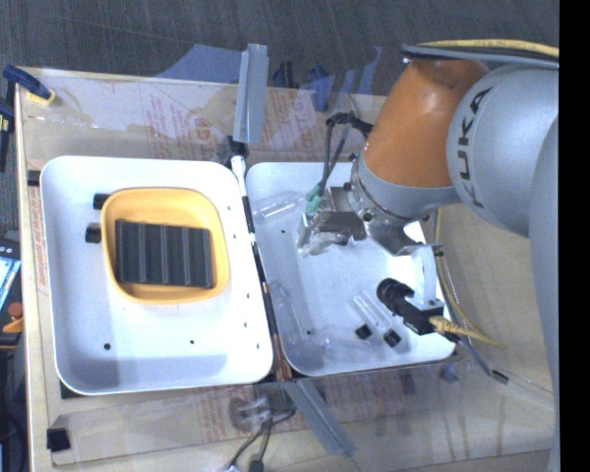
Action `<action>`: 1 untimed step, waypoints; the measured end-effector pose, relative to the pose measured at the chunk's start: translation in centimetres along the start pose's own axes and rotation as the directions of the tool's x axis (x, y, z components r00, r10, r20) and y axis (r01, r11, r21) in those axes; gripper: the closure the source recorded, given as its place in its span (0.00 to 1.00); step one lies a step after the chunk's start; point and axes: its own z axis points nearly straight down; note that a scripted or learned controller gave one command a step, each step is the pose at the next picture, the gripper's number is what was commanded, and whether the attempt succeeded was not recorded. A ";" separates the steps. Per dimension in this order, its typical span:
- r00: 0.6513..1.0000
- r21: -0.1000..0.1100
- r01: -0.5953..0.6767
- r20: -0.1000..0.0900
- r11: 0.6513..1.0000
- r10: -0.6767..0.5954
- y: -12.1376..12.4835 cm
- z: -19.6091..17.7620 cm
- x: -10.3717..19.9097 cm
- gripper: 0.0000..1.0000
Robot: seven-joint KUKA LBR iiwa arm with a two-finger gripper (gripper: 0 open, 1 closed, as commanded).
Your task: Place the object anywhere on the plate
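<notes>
Camera view, arm masks right bin — plate unhidden

The plate looks like smooth yellow plastic with a soft sheen; its dark centre is matt and ribbed. The left bin around the plate is glossy, smooth white plastic, as is the right bin beside the plate. Further right of the plate, the hand shows bare silvery metal, the arm a smooth grey satin shell, and its band glossy orange. Behind the plate, the counter looks like pale board under shiny clear film.
</notes>
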 end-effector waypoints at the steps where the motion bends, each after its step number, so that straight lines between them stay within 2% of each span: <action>1: 0.954 0.002 0.299 0.000 0.954 -0.299 3.6 2.9 3.6 1.00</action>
